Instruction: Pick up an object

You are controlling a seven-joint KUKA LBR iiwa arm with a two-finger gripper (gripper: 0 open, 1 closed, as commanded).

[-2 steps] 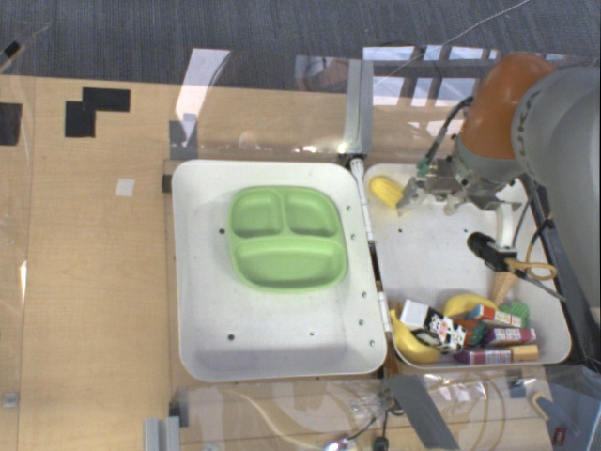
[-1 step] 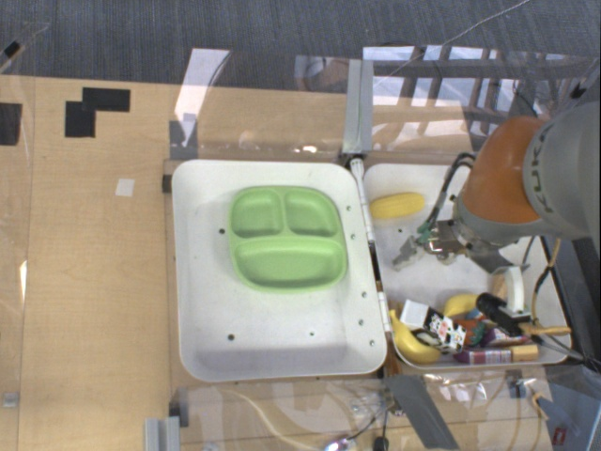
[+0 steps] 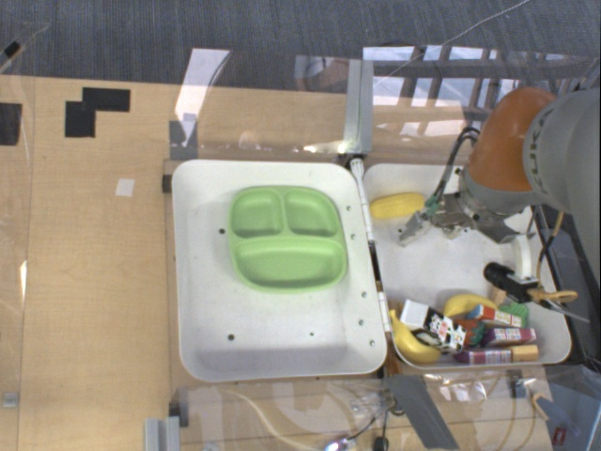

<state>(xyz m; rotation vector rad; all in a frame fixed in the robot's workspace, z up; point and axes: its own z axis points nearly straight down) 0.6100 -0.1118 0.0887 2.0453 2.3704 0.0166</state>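
- You are seeing the gripper (image 3: 413,227) hovering just beside the yellow object (image 3: 397,205) in the right bin (image 3: 413,280).
- You cannot tell its closure.

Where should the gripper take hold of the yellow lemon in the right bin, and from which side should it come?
Probably across the middle of the lemon, coming straight down from above. It lies flat and alone near the right bin's top left corner, long axis running left to right, so fingers could close across its narrow width. The bin wall is close on its left, so a side approach looks cramped. The gripper is just beside it.
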